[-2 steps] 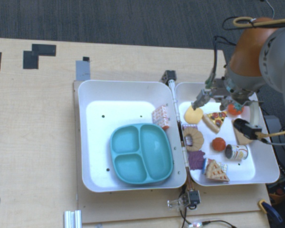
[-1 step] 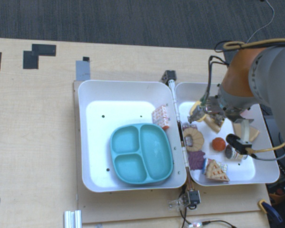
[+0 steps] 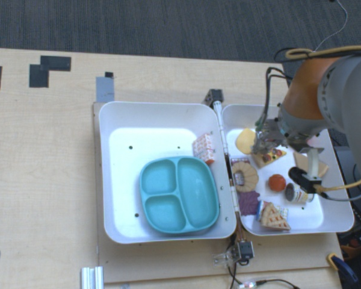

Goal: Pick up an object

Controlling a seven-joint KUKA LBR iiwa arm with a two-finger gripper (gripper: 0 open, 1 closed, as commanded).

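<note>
Here the gripper hovers over the pizza slice.

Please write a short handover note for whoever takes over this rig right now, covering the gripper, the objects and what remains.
Gripper: low in the right bin, over the pizza slice toy; whether it grips anything cannot be told.
Right bin also holds a yellow piece, a donut-like ring, a purple piece, a red ball and a sandwich wedge.
Left bin: a blue divided plate and a small red-and-white packet.
Done: arm reached into the right bin.
Left: no object seen lifted; confirm a grasp, then raise it.
</note>
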